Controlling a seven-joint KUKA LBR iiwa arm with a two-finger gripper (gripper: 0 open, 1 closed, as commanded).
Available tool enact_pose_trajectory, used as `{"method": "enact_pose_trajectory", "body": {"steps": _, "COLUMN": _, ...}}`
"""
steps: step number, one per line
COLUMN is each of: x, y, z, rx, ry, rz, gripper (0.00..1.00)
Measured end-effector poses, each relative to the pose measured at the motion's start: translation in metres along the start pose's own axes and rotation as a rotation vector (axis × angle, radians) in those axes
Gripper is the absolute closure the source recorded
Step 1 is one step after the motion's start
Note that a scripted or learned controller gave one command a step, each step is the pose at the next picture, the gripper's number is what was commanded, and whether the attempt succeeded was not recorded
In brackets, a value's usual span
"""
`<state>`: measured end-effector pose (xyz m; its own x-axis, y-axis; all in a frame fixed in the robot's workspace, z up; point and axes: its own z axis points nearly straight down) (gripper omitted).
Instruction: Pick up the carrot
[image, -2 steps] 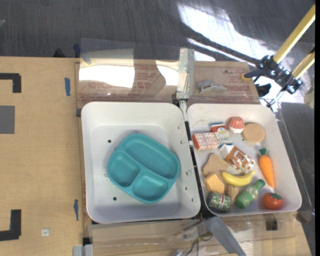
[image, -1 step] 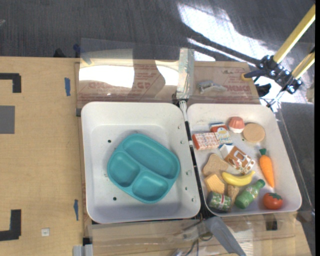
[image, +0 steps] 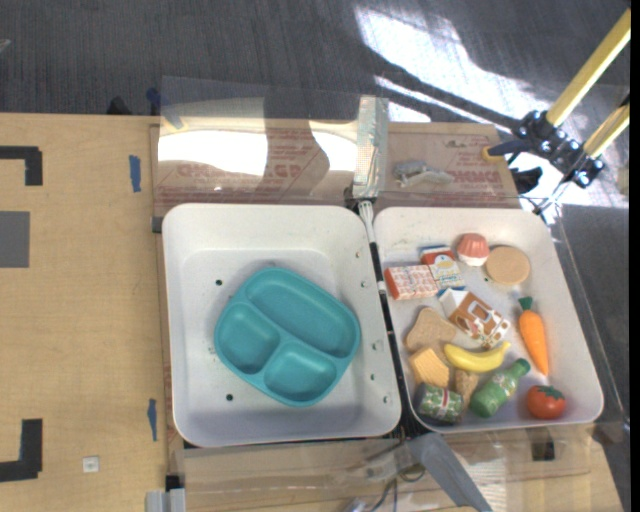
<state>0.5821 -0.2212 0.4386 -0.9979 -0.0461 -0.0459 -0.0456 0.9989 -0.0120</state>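
Carrot (image: 534, 342) is lying in the right bin (image: 580, 330), near its right wall: a smooth, tapered orange cone with a small green top pointing toward the far side, its tip pointing toward you. You are looking at glossy plastic play food crowding that bin. Just left of the carrot a curved yellow banana (image: 476, 356) is resting, with a printed box (image: 477, 319) above it. Below the carrot's tip a round red tomato (image: 546, 401) is sitting, close but apart, and a green bottle (image: 497, 389) is leaning just left of that. A flat tan disc (image: 507, 266) is lying beyond the carrot's green top, with a pink-topped piece (image: 472, 248) beside it. Nothing is covering the carrot from above; its right side is facing bare white floor.

The left bin (image: 190, 300) is holding a teal tray (image: 287, 335) with three rounded compartments, matte and tilted askew.

Nothing is gripping the carrot, and you cannot tell the tool's state from this view. Yellow rods with black clamps (image: 555, 140) are crossing the far right corner, well apart from the carrot
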Motion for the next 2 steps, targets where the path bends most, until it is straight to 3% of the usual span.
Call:
{"method": "enact_pose_trajectory", "body": {"steps": 1, "x": -0.002, "y": 0.000, "z": -0.013, "rx": 0.003, "ry": -0.012, "rz": 0.000, "gripper": 1.00}}
{"method": "enact_pose_trajectory", "body": {"steps": 2, "x": -0.079, "y": -0.001, "z": 0.132, "rx": -0.022, "ry": 0.053, "rz": -0.136, "gripper": 1.00}}
